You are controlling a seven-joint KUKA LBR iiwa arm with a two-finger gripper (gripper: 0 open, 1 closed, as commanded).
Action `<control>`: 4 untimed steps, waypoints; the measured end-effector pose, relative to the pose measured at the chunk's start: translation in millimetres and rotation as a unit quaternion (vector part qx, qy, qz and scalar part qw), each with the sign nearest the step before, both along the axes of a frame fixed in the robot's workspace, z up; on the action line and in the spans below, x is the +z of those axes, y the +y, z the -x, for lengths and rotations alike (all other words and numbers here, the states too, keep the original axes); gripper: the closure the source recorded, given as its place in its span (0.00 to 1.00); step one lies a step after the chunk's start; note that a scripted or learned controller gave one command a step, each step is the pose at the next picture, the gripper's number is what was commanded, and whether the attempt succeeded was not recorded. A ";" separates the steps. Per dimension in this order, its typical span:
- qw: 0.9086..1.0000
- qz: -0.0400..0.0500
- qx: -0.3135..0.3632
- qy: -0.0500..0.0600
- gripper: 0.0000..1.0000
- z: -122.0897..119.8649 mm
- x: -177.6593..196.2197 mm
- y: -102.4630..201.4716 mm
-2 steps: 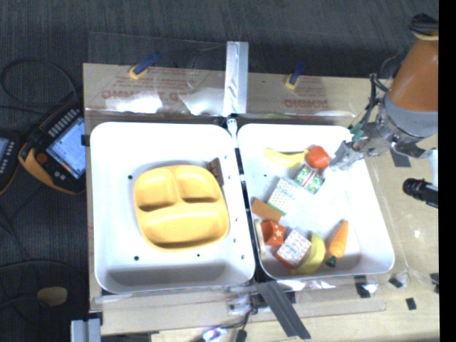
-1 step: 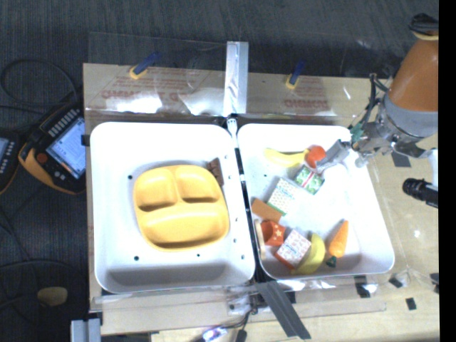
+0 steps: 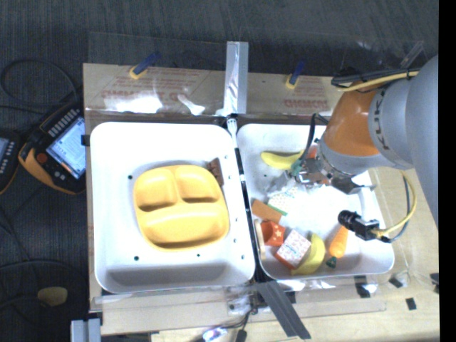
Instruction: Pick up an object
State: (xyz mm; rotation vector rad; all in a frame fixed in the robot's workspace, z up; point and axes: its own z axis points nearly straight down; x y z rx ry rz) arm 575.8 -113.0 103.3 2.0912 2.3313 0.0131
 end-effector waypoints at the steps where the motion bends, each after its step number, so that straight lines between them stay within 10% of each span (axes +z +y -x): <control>1: 1.000 0.000 0.012 0.007 0.00 -13.9 80.0 21.6; 2: 1.000 0.002 0.023 0.005 0.00 -72.6 5.4 6.9; 4: 0.997 0.003 0.076 0.002 0.00 -24.2 -14.3 -72.9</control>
